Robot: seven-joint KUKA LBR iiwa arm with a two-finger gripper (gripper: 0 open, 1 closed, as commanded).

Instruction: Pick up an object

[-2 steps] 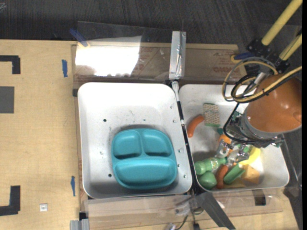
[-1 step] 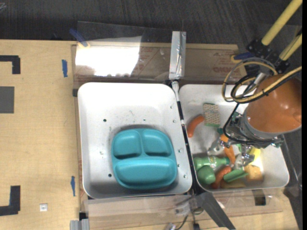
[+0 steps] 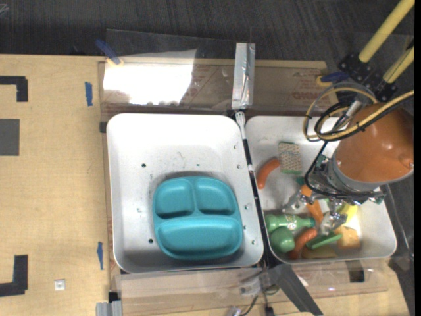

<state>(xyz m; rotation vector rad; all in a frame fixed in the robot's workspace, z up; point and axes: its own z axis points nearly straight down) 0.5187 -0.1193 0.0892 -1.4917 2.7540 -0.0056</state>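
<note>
A heap of toy food fills the front of the right bin (image 3: pixel 263 131): a green piece (image 3: pixel 281 234), an orange carrot-like piece (image 3: pixel 304 241), a yellow piece (image 3: pixel 350 232) and a dark green piece (image 3: pixel 323 242). An orange sausage-like piece (image 3: pixel 266 172) lies apart near the bin's left wall, with a tan speckled block (image 3: pixel 289 157) behind it. My gripper (image 3: pixel 322 210) hangs low over the heap under the orange wrist band (image 3: pixel 373 151), right among the pieces. An orange bit (image 3: pixel 316 209) sits at the fingers; I cannot see whether it is held.
The left bin (image 3: pixel 131 137) holds a teal divided tray (image 3: pixel 196 217) toward its front. A clear plastic sheet and a silver strip (image 3: pixel 243 76) lie behind the bins. Cables (image 3: pixel 332 118) loop above the right bin's back right. Tan bench surface spreads to the left.
</note>
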